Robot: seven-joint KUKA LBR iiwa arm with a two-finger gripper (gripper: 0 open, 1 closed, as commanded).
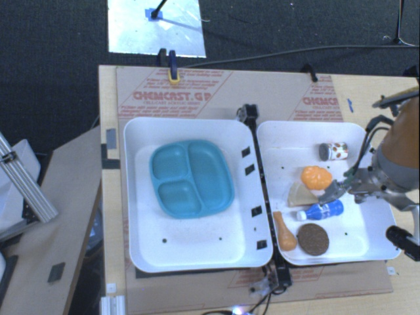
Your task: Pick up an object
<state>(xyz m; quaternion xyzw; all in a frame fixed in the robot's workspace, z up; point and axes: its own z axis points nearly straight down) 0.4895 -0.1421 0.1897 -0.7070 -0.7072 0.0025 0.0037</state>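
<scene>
The blue bottle (321, 210) is lying in the right bin (282, 140), under the orange toy (317, 177) and above the brown round thing (314, 239). The gripper (335, 190) is hanging just beside the bottle's top edge; whether it is spread is too hard to tell. A teal plate (191, 178) is sitting in the left bin (141, 241).

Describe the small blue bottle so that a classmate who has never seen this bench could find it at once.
Start at the right-hand white bin. Near its middle, just below the orange object, lies the blue bottle on its side. It is the only blue thing in that bin, with a white cap at one end.
</scene>
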